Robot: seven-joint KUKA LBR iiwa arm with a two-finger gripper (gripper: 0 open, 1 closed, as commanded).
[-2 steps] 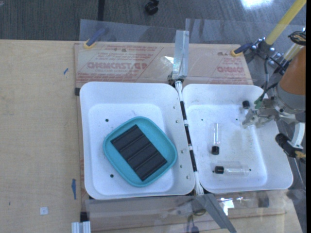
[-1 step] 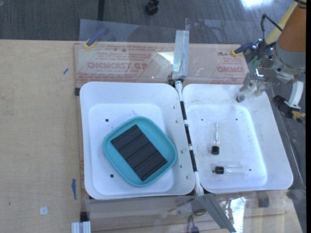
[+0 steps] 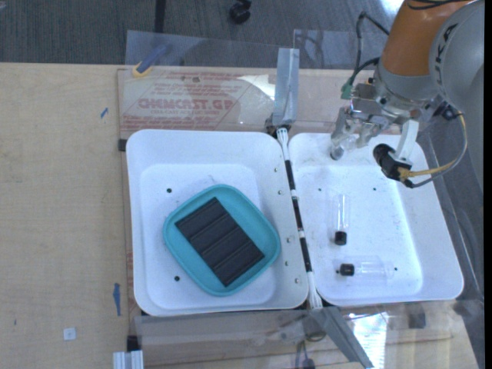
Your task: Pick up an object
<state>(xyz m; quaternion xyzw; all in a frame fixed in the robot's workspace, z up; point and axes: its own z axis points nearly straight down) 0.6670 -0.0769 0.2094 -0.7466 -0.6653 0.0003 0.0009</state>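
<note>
Seemingly two clear vials (image 3: pixel 340 220), one teal tray (image 3: pixel 221 239)

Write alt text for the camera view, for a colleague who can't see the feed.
The gripper hangs over the far edge of the right bin, where two clear tubes with black caps lie apart on the floor. The left bin holds a teal tray with a dark ridged insert.

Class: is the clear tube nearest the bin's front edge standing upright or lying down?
Lying down: the tube rests flat on the right bin, black cap pointing left.
</note>
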